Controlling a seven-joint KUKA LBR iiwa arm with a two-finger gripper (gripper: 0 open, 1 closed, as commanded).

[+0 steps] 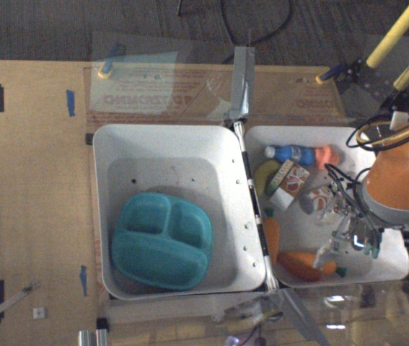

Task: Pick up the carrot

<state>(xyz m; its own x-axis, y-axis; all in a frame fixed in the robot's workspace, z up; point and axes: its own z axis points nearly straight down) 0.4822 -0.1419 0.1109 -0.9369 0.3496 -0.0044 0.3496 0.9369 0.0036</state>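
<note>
Carrot (304,264) lies at the near edge of the right bin (399,269), long axis roughly left-right. Tool (334,251) hangs just above and right of the carrot's right end, fingertips close to it; contact unclear. Finger opening cannot be told from this view; nothing is seen held between them. Farther back: yellow item (265,176), small carton (288,179), blue bottle (291,153). Left bin (117,150) holds a teal divided plate (162,241).
</note>
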